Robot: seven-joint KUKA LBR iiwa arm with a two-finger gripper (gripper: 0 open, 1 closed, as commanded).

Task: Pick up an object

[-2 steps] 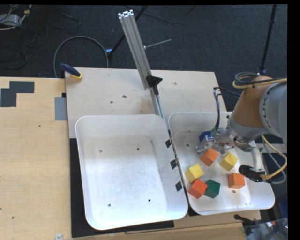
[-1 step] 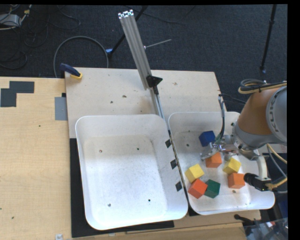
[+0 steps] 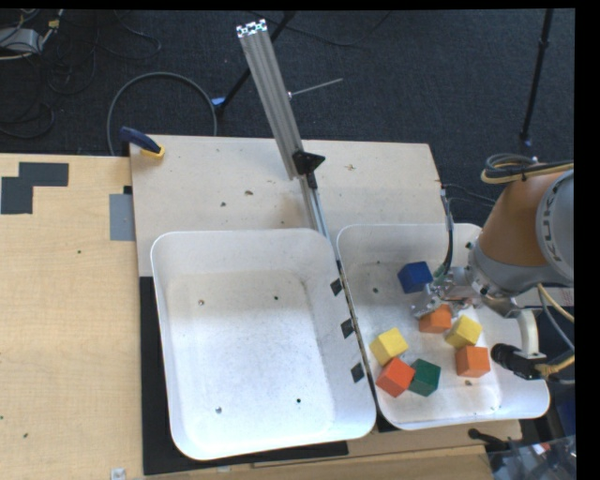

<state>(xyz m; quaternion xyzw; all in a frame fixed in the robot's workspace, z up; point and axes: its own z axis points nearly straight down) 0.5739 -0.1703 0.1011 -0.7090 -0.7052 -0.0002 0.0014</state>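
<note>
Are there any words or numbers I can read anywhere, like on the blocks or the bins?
No words or numbers can be read anywhere.
The blocks, such as the blue block and green block, have plain faces.
The left bin and right bin carry only small dark specks, not letters.
The checker tag atop the metal bar is a pattern, not text.

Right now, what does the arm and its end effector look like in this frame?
The arm is a rounded grey body with a broad orange band above the wrist. Thin yellowish cables loop over its top, and darker cables trail down its right side. The end effector is a small cluster of grey metal parts at the tip, too small and cluttered to make out finer detail.
</note>
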